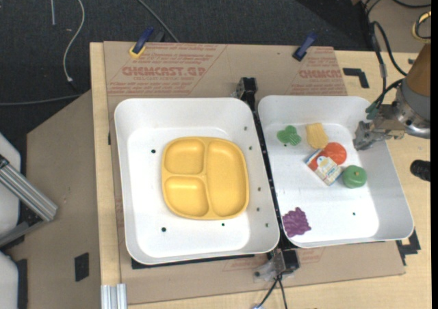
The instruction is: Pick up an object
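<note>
The gripper [363, 135] hangs over the right bin's [390, 222] upper right corner; whether its jaws are wide or narrow cannot be told, and nothing shows between them. In that bin lie a green piece [289, 136], a yellow block [316, 135], a red-and-white carton [327, 162], a green apple-like toy [354, 177] and purple grapes [295, 221]. The left bin [137, 130] holds a yellow divided plate [205, 178].

L bin [137, 164]: yellow 3-compartment plate [204, 177], centred. R bin [390, 212]: green piece [289, 136], yellow block [316, 135], red/white item [327, 161], green round [354, 177], purple grapes [295, 221]. Gripper [367, 134] over R bin's far-right edge, nothing held.
</note>
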`<move>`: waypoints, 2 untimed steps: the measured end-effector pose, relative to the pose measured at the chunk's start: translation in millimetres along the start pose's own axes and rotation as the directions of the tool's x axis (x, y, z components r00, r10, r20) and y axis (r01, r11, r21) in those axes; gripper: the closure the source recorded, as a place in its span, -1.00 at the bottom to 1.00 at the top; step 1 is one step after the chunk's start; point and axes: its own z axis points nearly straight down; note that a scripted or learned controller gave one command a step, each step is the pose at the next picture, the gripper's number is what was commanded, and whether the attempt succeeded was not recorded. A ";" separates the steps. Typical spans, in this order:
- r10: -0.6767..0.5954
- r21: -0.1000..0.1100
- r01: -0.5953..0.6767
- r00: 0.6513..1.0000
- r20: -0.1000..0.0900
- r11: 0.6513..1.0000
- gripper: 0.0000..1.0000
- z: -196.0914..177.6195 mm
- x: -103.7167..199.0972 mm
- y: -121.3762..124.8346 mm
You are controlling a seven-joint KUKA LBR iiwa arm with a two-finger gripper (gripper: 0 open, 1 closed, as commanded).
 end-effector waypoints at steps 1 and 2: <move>0.000 0.000 0.000 1.000 0.001 1.000 1.00 -52.7 -9.2 7.0; -0.001 0.000 0.001 1.000 0.000 1.000 1.00 -100.2 -9.3 8.3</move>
